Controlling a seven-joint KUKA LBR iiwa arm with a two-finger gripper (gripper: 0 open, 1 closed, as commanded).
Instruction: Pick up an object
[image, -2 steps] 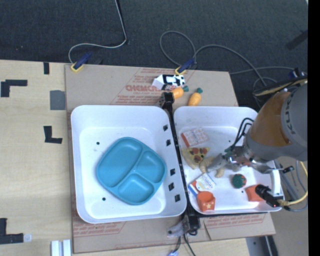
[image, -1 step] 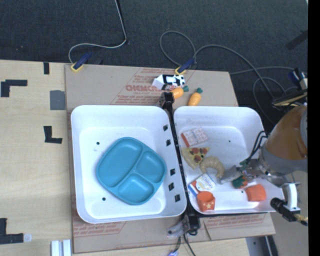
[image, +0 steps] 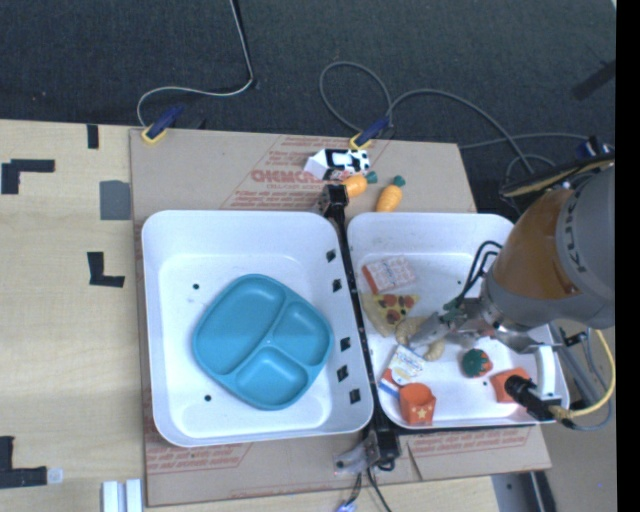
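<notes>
While the gripper (image: 432, 328) sits low in the right bin (image: 455, 228), no object is lifted yet: pick not done.

Nearest candidates are a small tan piece (image: 434, 350) just beside the tip and a green ball (image: 474, 361) near it; an orange cup (image: 417, 402), a white packet (image: 404, 365) and a red-printed card (image: 389, 273) lie further off. Whether the gripper is spread or closed, I cannot tell. Left bin (image: 160, 240) bears a blue divided plate (image: 262, 342). Grasp and lift remain.

Dark carpet (image: 120, 50) beyond the light wooden bench (image: 60, 330), brown cardboard sheet (image: 250, 170) laid on the bench, white cable (image: 235, 60) trailing across the carpet, even light
</notes>
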